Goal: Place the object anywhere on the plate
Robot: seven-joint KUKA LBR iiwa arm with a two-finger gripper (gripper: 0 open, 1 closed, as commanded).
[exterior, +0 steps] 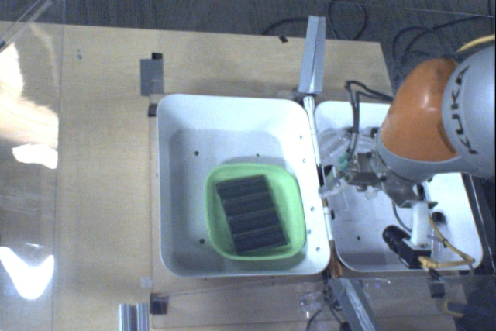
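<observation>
Left bin (178, 167): a green plate (293, 201) sits toward its near right corner. The dark ridged object (249, 215) lies flat on the plate, roughly centred and turned slightly askew to the bin walls.

Right bin (457, 232): the arm (422, 120), orange band uppermost, hangs over its left half, close to the wall shared by the bins. The gripper (341, 170) is above the right bin's left edge. Whether it is apart or together cannot be told; glare and cabling obscure it.
</observation>
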